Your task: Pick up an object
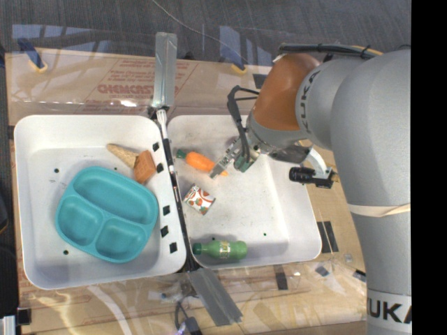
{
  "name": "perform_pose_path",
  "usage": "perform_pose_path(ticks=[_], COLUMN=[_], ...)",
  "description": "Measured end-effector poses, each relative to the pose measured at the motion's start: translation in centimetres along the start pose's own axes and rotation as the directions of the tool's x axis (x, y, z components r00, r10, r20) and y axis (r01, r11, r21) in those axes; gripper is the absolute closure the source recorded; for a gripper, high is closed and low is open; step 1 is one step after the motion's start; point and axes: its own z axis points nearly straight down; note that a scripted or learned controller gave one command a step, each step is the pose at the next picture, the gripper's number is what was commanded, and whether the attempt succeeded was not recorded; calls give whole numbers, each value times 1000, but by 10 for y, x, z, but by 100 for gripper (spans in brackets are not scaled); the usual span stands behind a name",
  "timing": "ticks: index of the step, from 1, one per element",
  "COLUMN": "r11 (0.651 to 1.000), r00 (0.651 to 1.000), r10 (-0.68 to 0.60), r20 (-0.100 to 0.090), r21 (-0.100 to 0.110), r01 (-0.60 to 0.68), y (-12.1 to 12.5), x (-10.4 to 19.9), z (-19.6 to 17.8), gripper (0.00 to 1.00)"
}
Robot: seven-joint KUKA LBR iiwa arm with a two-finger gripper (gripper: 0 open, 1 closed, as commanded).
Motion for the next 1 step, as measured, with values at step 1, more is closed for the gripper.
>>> perform_pose_path(ticks=[1], r11=[830], r00=[830], r10=[557], r20=[-1], r21=[-1], r01=[-557], y=[45], x=[14], z=[-90], gripper=[100])
